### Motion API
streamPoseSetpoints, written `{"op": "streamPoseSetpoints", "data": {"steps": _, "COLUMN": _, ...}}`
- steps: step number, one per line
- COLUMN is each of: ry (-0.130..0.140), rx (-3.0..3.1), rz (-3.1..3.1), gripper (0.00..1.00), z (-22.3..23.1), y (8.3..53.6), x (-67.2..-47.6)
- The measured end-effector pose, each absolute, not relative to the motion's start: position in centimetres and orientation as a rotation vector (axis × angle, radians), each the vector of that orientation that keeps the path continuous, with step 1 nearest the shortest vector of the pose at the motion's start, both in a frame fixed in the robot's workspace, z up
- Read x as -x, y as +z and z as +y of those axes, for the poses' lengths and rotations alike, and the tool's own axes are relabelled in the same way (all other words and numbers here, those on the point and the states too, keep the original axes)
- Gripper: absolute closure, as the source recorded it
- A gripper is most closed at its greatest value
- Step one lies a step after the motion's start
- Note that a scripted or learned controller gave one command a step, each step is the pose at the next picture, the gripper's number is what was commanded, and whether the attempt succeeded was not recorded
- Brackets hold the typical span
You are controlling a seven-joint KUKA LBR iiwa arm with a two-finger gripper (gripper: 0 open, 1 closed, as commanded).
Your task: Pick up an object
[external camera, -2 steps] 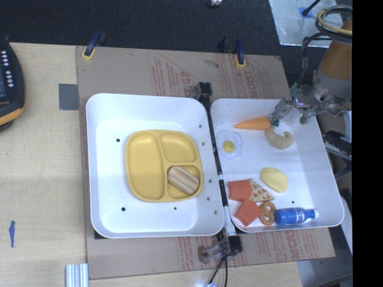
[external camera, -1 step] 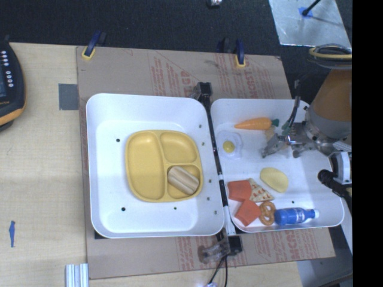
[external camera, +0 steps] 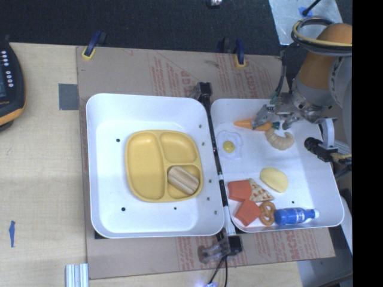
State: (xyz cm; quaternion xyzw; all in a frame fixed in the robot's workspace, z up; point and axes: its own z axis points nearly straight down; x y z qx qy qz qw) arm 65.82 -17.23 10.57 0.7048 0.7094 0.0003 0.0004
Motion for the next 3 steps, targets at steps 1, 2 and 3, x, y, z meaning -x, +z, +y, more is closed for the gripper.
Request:
{"op": "streamPoseSetpoints", "data": {"steps": 1, "ry": -0.008, "rx": -2.223, "rz": 2.224, "gripper": 0.0, "z": -19.5, "y": 13.6, "x": -57.0}}
{"op": "streamPoseSetpoints", "data": {"steps": 2, "ry": -0.023, "rx": -2.22, "rz": 2.247, "gripper": 0.0, "z": -21.2, "y": 9.0, "x": -65.5}}
{"op": "streamPoseSetpoints", "data": {"steps": 3, "ry": 0.0, "rx": -2.215, "rz": 2.232, "gripper": 0.0, "z": -14.6, "y": 14.8, "x": -58.5}}
